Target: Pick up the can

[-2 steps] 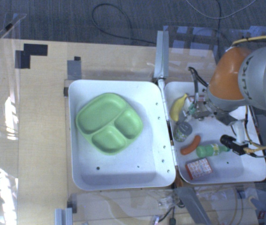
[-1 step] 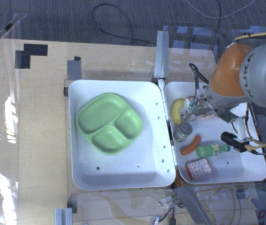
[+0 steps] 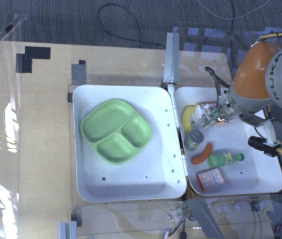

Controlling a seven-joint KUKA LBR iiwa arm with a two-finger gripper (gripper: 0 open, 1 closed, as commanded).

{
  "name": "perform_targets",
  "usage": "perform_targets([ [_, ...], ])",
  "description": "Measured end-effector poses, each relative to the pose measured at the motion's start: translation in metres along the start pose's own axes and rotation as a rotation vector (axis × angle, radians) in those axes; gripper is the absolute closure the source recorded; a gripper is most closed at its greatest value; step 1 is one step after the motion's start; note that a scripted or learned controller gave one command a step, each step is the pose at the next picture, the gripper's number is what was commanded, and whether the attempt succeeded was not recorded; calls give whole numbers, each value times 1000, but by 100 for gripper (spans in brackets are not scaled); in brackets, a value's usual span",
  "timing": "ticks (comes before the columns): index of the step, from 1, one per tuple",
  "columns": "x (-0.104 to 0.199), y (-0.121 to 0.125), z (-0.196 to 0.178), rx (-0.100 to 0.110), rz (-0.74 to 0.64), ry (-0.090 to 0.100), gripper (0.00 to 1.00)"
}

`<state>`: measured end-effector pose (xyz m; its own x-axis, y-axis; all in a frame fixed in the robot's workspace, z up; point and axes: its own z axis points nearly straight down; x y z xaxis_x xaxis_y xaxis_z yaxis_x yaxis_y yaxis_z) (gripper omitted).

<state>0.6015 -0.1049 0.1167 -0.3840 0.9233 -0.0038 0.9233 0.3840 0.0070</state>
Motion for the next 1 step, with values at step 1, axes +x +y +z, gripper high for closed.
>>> perform_targets([
  [1, 16, 79, -70, 0, 126, 0, 100],
])
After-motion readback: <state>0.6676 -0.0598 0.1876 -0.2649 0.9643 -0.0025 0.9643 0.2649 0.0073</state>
